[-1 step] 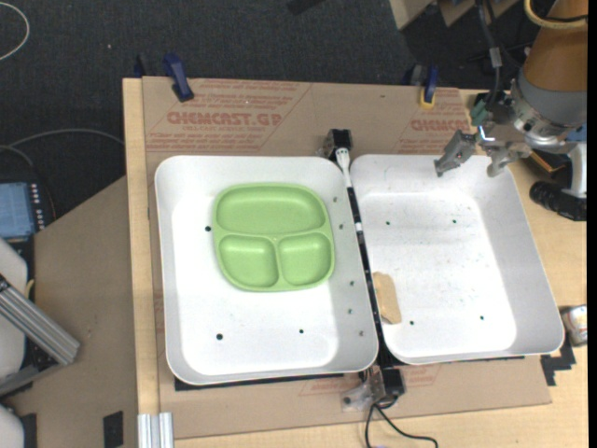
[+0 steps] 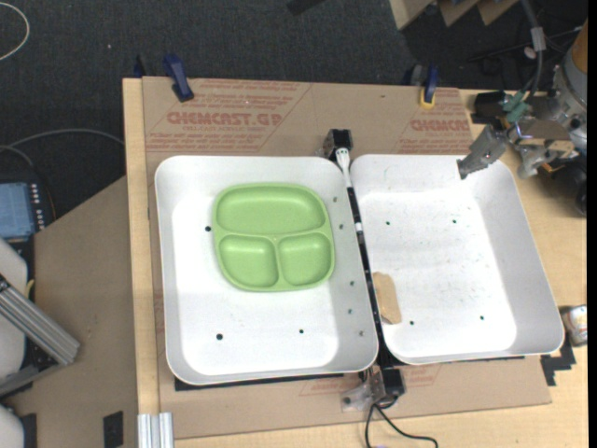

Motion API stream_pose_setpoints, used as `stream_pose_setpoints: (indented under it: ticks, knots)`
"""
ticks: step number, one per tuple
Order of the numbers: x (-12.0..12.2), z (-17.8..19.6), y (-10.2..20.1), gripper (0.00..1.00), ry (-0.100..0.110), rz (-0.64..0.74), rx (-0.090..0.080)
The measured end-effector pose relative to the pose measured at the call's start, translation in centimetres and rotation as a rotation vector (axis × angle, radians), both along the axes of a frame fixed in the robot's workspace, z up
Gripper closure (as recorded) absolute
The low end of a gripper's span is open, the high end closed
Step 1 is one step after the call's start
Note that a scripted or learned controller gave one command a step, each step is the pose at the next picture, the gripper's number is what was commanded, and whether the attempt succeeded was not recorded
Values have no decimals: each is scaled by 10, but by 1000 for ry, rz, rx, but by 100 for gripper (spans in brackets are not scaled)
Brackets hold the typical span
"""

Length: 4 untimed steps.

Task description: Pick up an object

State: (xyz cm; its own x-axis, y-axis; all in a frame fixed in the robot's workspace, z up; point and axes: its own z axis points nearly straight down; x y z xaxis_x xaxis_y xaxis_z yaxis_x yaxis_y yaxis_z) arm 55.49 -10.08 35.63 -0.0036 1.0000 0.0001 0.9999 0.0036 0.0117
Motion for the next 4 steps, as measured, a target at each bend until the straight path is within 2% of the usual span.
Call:
stream_pose_setpoints:
  ticks: [1, 2, 3, 4]
  knots:
    - [-40, 117, 107, 0, -6, 10, 4]
    - [-78, 76, 196, 0, 18, 7, 1]
    - [-75, 88, 191, 100, 10, -2, 0]
    - [-75, 118, 184, 100, 6, -3, 1]
